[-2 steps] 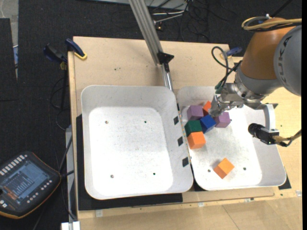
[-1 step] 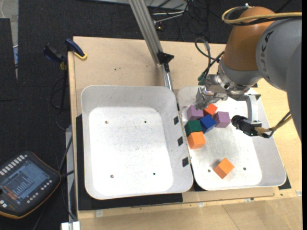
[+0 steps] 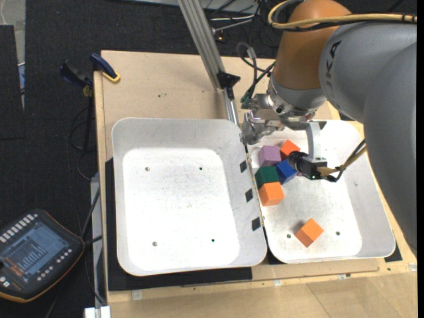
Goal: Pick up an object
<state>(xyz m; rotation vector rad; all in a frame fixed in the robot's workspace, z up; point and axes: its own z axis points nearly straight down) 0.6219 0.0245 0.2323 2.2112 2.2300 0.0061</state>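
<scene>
Nearest the camera in the right bin (image 3: 371,240) lies a lone orange block (image 3: 309,232), a small cube resting flat on the white floor, turned so that one corner faces the viewer; being cubic, it has no evident long axis. Farther back, close to the divide between the two bins, a cluster of blocks sits packed together: a second orange cube (image 3: 271,193) at the front, a green block (image 3: 266,175) touching it behind, a blue block (image 3: 285,169) just beside the green one on its right, a lilac block (image 3: 269,155) behind those, and a red-orange block (image 3: 289,149) to the right of the lilac one. All appear roughly cubic with matte faces; their edges run at mixed slants, none aligned with the bin walls. The hand (image 3: 257,132) hangs over the far end of this cluster, near the lilac block, at the bin's inner rim. Whether it is released or clenched cannot be told, and no block is seen within it. The grey arm (image 3: 377,65) enters from the right, its orange band (image 3: 308,42) above the wrist, which is bent downward toward the bin. The left bin (image 3: 132,177) lies alongside on the desk (image 3: 159,85), and a teach pendant (image 3: 33,254) rests off the desk's near left corner.
</scene>
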